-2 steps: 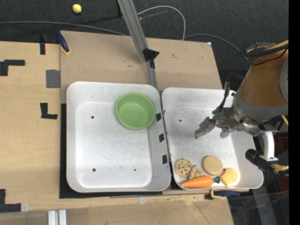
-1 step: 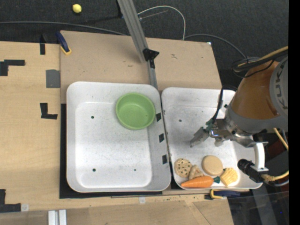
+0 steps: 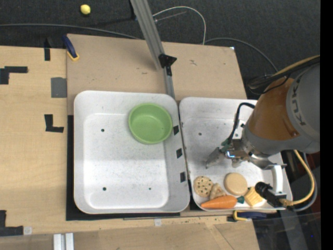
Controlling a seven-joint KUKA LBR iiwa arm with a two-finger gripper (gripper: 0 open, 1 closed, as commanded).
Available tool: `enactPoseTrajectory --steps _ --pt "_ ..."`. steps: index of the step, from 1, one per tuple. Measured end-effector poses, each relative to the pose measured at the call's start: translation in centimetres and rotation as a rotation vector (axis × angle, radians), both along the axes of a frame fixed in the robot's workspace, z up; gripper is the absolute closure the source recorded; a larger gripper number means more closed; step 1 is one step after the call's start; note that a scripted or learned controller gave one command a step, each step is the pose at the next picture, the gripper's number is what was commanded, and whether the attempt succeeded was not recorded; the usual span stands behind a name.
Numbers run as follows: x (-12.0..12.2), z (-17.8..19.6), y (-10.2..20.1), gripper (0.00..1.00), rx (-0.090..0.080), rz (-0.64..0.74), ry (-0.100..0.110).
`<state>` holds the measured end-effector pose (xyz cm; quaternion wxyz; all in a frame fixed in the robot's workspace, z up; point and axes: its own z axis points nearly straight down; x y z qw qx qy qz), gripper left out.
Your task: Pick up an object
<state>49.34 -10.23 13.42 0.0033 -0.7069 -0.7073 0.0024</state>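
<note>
My gripper (image 3: pixel 222 159) hangs over the middle of the right bin (image 3: pixel 208 120), open, with one grey finger (image 3: pixel 210 161) slanting left and nothing between the fingers. Just below it, along the bin's front edge, lie a chocolate-chip cookie (image 3: pixel 202 184), a pale cracker (image 3: pixel 216 191), an orange carrot (image 3: pixel 220 202), a round tan bun (image 3: pixel 235 183) and a yellow cheese wedge (image 3: pixel 253 196). A green bowl (image 3: pixel 150 123) stands upright at the back right of the left bin (image 3: pixel 93 155).
The arm's grey body with its orange band (image 3: pixel 276 116) covers the right bin's right side. A grey pole (image 3: pixel 148 27) slants down to the divider between the bins. A small yellow ball (image 3: pixel 85 9) lies on the dark floor at the top left.
</note>
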Motion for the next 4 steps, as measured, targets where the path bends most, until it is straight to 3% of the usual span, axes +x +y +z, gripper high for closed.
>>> enactPoseTrajectory --steps 1,2,3,4 --pt "0.1 1.2 0.0 1.0 0.0 0.001 -0.003" --pt "0.6 7.4 0.4 1.0 -0.002 0.001 -0.012" --pt "0.7 10.6 0.5 1.0 -0.002 0.001 -0.01" --pt "0.1 11.2 6.4 1.0 0.001 0.007 -0.006"
